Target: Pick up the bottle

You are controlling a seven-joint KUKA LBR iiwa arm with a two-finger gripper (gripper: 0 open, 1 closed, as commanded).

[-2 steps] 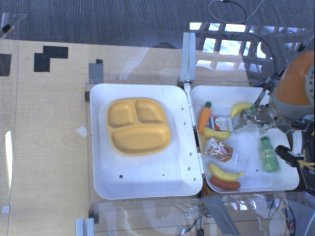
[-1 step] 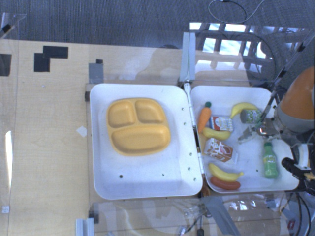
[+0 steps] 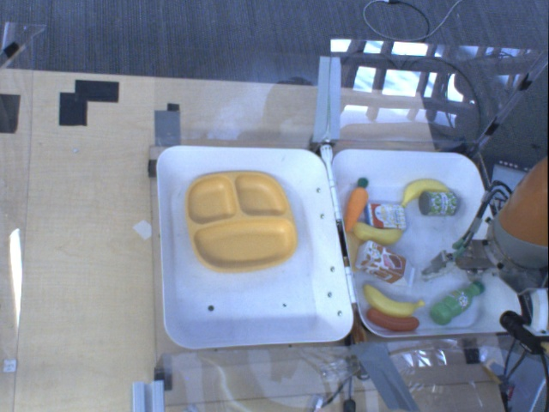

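Note:
A green bottle (image 3: 453,305) with a pale cap lies on its side near the front right corner of the right bin (image 3: 467,168). My gripper (image 3: 435,266) reaches in from the right and hovers over the bin floor, a little up and left of the bottle and apart from it. Its fingers stand open with nothing between them. The orange-banded wrist (image 3: 523,217) sits at the right edge.
The right bin also holds a carrot (image 3: 355,208), two bananas (image 3: 424,190) (image 3: 390,299), a green can (image 3: 438,202), small cartons (image 3: 383,262), and a red sausage (image 3: 394,321) left of the bottle. A yellow divided plate (image 3: 241,220) lies in the left bin (image 3: 257,320).

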